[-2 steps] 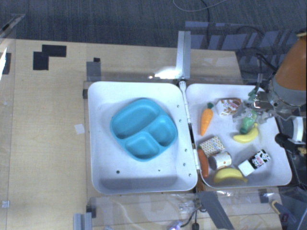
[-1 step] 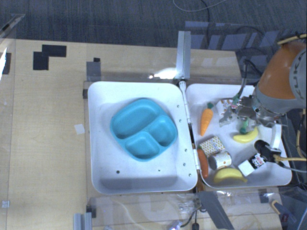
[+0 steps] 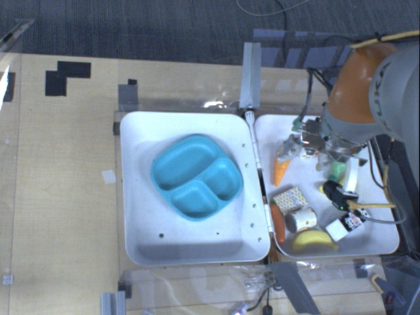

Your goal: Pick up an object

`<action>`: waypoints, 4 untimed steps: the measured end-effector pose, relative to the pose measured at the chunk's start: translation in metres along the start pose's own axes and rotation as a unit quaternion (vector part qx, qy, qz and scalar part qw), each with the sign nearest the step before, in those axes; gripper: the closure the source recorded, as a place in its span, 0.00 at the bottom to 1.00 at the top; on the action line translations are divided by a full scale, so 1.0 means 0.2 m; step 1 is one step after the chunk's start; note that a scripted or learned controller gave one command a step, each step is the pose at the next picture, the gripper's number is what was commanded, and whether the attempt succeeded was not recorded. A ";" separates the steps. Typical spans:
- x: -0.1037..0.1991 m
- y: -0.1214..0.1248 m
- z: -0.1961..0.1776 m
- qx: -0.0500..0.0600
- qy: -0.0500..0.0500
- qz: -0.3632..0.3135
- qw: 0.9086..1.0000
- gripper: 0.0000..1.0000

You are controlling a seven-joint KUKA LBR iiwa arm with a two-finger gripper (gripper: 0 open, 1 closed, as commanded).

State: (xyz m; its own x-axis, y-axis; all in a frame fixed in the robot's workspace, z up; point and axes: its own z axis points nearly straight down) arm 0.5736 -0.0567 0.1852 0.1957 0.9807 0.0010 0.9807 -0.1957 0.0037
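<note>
A: What's in the right bin (image 3: 387,245)? Nearest is a banana (image 3: 314,240), then a can (image 3: 302,218), then a carrot (image 3: 281,171).

B: The gripper (image 3: 319,143) hovers at the far end. Can't tell its fingers' state. Looks like the approach step; next it must drop onto one item.

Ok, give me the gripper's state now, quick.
Gripper: over the right bin, near the orange carrot; whether it is open or closed cannot be told, and nothing is seen held in it.
</note>
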 end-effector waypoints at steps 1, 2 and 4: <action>0.00 0.00 0.00 0.000 0.000 0.000 1.000 0.00; -0.14 0.02 0.48 -0.005 0.000 -0.043 0.999 0.00; 0.08 -0.01 0.00 0.000 0.000 -0.027 1.000 0.00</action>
State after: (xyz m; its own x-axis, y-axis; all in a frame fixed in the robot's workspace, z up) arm 0.5738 -0.0412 0.1852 0.1417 0.9899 0.0002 0.9899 -0.1417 0.0041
